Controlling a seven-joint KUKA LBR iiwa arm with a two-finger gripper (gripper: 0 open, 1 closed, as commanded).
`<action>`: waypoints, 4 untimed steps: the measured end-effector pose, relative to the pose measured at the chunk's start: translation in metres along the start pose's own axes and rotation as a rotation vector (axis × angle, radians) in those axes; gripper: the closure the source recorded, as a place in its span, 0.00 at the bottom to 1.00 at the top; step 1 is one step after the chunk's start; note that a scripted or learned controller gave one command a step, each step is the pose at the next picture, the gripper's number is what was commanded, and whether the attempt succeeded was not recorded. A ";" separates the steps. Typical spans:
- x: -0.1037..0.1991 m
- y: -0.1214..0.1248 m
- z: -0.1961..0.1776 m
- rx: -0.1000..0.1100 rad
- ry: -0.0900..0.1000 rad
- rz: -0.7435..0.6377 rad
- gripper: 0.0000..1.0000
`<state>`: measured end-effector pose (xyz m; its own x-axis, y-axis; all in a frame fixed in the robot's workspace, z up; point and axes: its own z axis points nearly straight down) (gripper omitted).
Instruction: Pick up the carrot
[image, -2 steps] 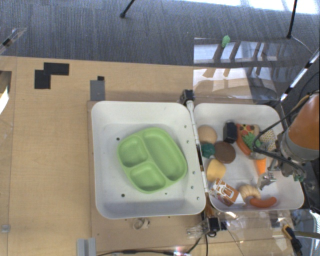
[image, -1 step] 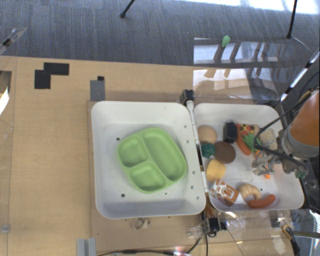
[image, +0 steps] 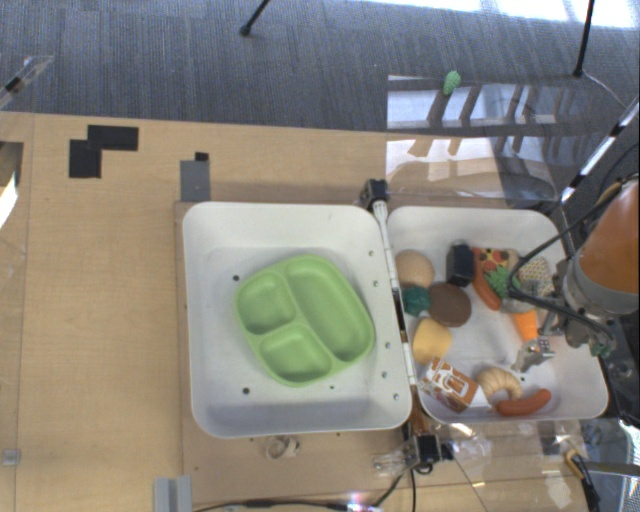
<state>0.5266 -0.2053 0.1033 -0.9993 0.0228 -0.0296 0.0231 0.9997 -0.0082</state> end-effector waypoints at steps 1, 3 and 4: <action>-0.047 0.022 0.015 -0.004 0.015 0.236 0.00; 0.000 0.022 -0.001 -0.002 -0.001 0.400 1.00; 0.030 0.095 -0.072 -0.006 0.016 0.480 1.00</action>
